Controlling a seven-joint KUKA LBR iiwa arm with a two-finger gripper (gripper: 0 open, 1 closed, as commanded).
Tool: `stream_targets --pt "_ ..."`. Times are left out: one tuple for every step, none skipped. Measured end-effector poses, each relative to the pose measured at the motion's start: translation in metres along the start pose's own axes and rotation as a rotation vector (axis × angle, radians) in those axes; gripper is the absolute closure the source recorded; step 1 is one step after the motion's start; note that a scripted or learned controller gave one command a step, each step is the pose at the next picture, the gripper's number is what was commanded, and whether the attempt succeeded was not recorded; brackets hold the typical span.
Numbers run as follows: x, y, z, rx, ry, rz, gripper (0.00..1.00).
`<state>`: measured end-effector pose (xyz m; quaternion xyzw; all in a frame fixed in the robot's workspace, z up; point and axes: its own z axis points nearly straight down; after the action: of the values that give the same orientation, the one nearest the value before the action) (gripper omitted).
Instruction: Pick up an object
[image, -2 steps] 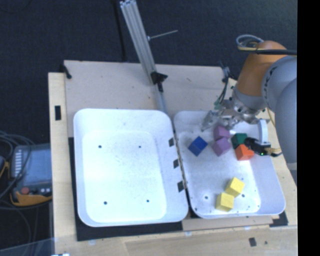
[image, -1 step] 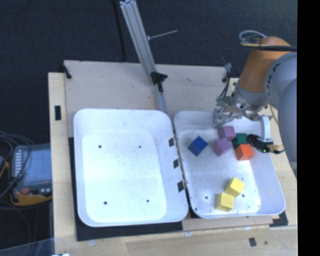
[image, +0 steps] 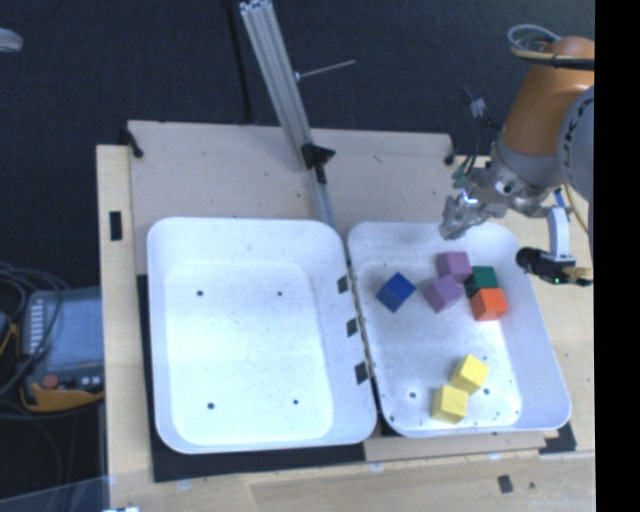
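The pincer (image: 458, 222), whose spread I cannot tell, hangs over the right bin's (image: 535, 330) far edge near the purple cube (image: 453, 265), which looks light, stiff and smooth, best pinched across two opposite flat faces, clear of its neighbours.

The arm (image: 545, 110) is a rounded KUKA iiwa limb with a broad orange band near its top and smooth grey casing on either side of it. A pale looped cable (image: 530, 38) sits at its upper end. Below the band the wrist narrows to a silvery metal gripper (image: 458, 222), small and angular, with thin dark wiring beside it.
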<state>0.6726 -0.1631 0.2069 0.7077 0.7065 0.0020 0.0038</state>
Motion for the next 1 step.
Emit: stream_targets --pt "-0.0018 0.0011 -0.0228 0.003 0.001 -0.002 1.00"
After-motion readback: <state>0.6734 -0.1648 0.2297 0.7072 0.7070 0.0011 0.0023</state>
